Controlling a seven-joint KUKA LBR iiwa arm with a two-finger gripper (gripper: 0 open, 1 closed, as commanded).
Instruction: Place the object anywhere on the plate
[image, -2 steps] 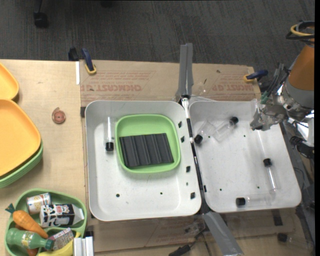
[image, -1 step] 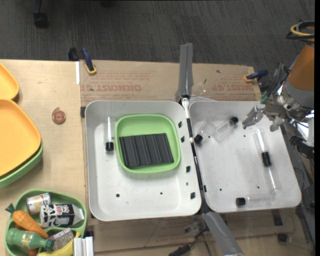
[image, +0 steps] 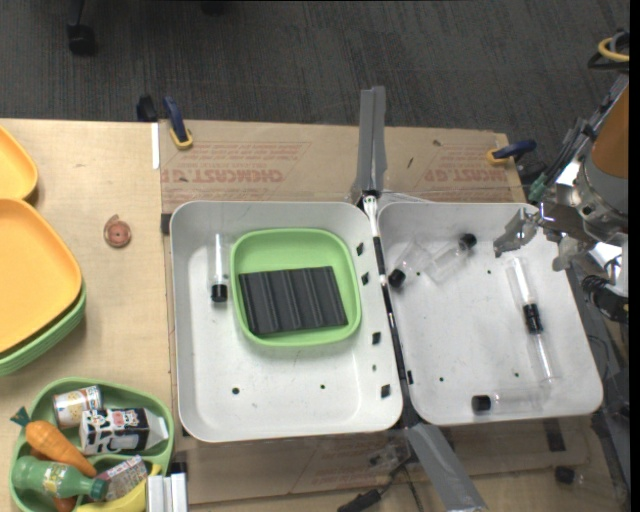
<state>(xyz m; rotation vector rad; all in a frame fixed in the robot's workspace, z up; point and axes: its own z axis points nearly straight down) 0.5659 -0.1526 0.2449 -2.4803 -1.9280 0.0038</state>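
Observation:
A green square plate (image: 342, 255) sits in the left bin (image: 290, 405). A dark grey ridged rectangular pad (image: 295, 299) lies flat on the plate, filling most of its middle. My gripper (image: 538, 242) hangs over the upper right corner of the right bin (image: 470, 350), far from the plate. It is open, with nothing between its fingers (image: 513, 234). The orange band of the arm (image: 610, 150) shows at the right edge.
A clear tube with a black cap (image: 217, 268) lies left of the plate. In the right bin lie more clear tubes (image: 436, 258) (image: 530, 315) (image: 510, 402). Yellow plates (image: 30, 270) and a bowl of toy food (image: 85, 440) sit on the bench at left.

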